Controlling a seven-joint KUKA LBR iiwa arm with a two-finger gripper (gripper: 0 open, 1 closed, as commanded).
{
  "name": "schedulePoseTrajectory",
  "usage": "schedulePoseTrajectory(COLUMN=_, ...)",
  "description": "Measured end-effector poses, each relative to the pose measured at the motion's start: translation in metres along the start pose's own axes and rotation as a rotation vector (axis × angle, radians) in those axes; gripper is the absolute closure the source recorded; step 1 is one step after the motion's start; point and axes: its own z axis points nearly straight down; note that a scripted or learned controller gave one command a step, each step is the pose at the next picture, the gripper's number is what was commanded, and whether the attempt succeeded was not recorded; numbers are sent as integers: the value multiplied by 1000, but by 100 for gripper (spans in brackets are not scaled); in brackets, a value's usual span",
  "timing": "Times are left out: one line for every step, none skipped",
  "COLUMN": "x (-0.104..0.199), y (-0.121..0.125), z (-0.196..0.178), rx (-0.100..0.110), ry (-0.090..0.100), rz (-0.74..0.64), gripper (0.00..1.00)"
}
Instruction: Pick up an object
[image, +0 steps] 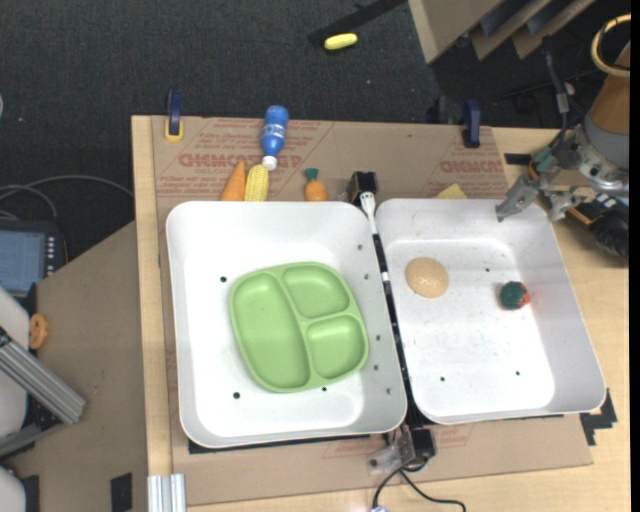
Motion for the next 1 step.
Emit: schedulePoseTrajectory(x=4, y=-36, z=90, rx=0, ry=10, rz=0, gripper=0)
